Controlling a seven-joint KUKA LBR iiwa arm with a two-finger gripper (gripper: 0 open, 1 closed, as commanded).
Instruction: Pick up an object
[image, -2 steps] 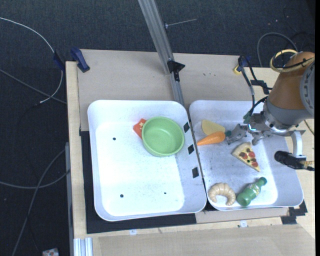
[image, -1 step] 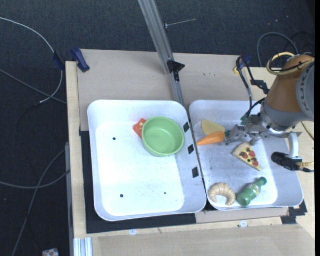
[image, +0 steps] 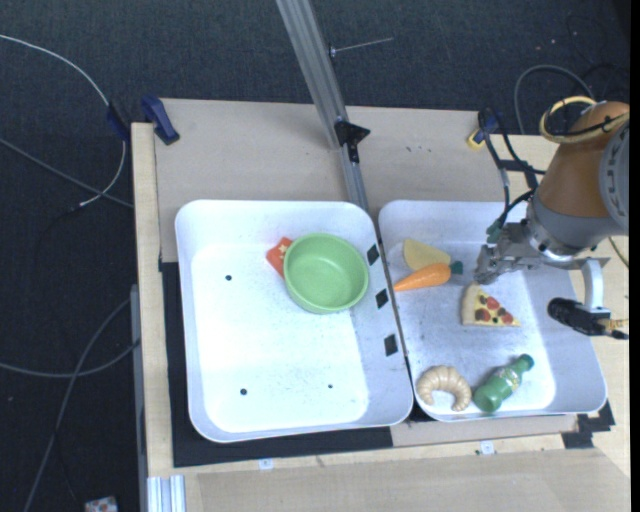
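My gripper hangs low over the right bin, near its rear half, just above the pizza slice and right of the carrot. Whether it is released or clenched cannot be told from this slant; nothing is seen between its tips.

Candidate objects, right bin: the pizza slice, a pale wedge with red and dark toppings, lies flat near the bin's middle. The carrot, orange with a small green stub at its right end, lies beside the divider, its top touching a yellow wedge. A tan croissant and a green bottle, tilted on its side, sit close together at the front edge.

Left bin: a light green bowl, upright, at the rear right corner, partly covering a small red-orange item.
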